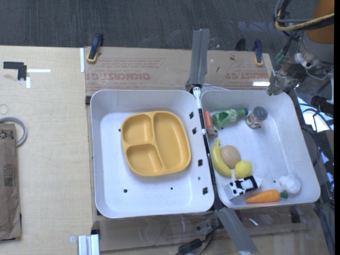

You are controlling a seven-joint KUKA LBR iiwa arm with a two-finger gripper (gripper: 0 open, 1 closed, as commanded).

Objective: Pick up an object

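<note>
- Camera view: you see the gripper [278, 84] at the upper right of the frame, just past the far right corner of the right bin [305, 158]; whether it is wide or narrow you cannot tell.
- In that bin, near the top, a green bottle [229, 116] lies beside a small can [257, 117].
- Toward its middle, a banana [219, 161], a brown egg-shaped item [230, 154] and a yellow lemon [243, 169] cluster together.
- Along the lower edge you find a black-and-white cow-patterned block [243, 187], a carrot [263, 196] and a white object [290, 184].
- The left bin [106, 163] holds a yellow divided plate [155, 142].
- The bench [42, 116] is pale wood; a cardboard sheet [143, 68] lies behind the bins, clamped by blue clips [95, 47].
- Dark carpet [133, 9] fills the top of the frame.
</note>
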